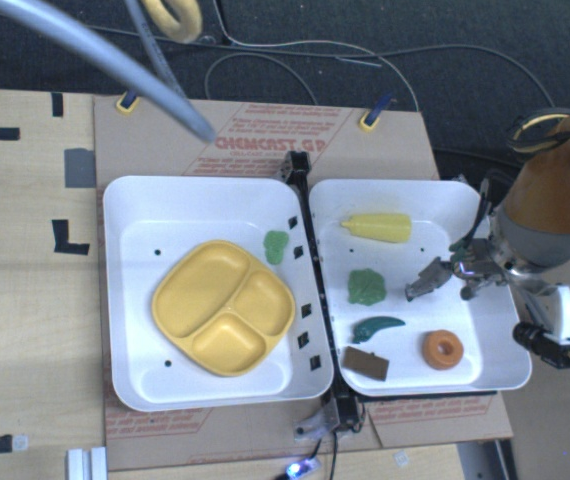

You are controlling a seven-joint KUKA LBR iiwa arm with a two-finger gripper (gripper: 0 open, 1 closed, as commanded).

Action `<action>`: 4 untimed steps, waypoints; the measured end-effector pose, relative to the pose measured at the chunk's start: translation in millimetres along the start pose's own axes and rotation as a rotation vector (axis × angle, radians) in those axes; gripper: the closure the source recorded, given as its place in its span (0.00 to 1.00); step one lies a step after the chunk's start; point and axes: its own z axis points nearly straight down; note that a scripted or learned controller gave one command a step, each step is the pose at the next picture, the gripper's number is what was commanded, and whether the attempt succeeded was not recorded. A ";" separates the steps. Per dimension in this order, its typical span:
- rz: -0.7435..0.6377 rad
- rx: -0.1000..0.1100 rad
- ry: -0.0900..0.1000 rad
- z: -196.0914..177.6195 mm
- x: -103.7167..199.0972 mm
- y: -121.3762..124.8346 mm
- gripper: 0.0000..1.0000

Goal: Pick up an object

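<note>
Brown block point(366, 364) at right bin point(495, 373) front edge; orange ring point(443, 349) beside it. Claw point(445, 276) above, open or shut unclear, grasping nothing visible.

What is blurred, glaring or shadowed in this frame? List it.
Camera view: the grey bar crossing the top left is blurred, out of focus; lighting is even and soft; the white bins are bright but not blown out; the yellow tray, donut and pincer stay fairly sharp, with faint shadows.

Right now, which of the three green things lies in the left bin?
The small light green piece, beside the yellow divided plate. The green broccoli-like piece and the dark teal pepper both lie in the right bin.
</note>
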 end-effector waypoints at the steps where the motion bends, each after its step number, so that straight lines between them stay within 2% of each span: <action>1: -0.004 -0.011 -0.002 -5.8 0.5 2.7 0.00; 3: -0.004 -0.012 -0.004 100.6 1.5 11.3 0.00; 4: -0.005 -0.012 -0.004 89.6 0.8 12.3 1.00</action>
